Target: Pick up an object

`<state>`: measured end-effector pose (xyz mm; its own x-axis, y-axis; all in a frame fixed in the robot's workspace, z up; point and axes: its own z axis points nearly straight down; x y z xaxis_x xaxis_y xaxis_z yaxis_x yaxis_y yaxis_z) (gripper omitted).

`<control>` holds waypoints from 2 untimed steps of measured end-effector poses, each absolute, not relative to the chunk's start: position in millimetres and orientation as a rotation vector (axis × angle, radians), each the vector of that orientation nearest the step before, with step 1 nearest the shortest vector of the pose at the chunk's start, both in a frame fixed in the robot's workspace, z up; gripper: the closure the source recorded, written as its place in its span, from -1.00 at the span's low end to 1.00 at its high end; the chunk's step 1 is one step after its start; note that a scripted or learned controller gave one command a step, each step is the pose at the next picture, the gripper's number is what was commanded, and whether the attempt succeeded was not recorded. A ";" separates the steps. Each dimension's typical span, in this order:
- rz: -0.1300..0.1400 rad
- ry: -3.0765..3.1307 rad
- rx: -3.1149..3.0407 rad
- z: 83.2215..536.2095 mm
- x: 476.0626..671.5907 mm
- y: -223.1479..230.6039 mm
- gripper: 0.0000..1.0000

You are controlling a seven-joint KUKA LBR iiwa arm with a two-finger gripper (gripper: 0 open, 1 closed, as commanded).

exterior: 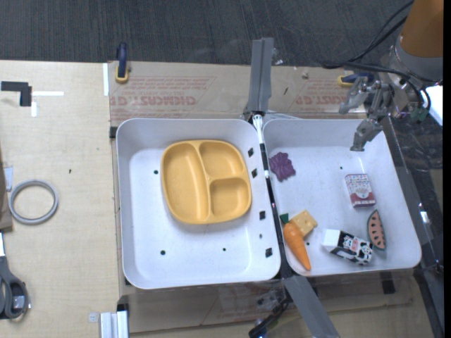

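Since the claw [368,129] hangs over the right bin's [331,157] far corner with nothing in it, and I cannot tell if it is open, it should go down straight over the little red box [360,189]. That box sits alone, so it looks easy to grab.

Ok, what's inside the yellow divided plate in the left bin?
The yellow divided plate shows three bare compartments, with no item lying in any of them. It rests flat in the left bin, so the bin floor under it is covered.
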<state>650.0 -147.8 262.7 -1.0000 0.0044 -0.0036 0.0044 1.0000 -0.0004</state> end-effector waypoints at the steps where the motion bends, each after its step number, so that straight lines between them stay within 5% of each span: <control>1: -0.001 3.124 -0.302 228.9 656.9 -139.3 -1.00; 2: -0.001 3.137 0.016 93.0 619.6 -193.5 -1.00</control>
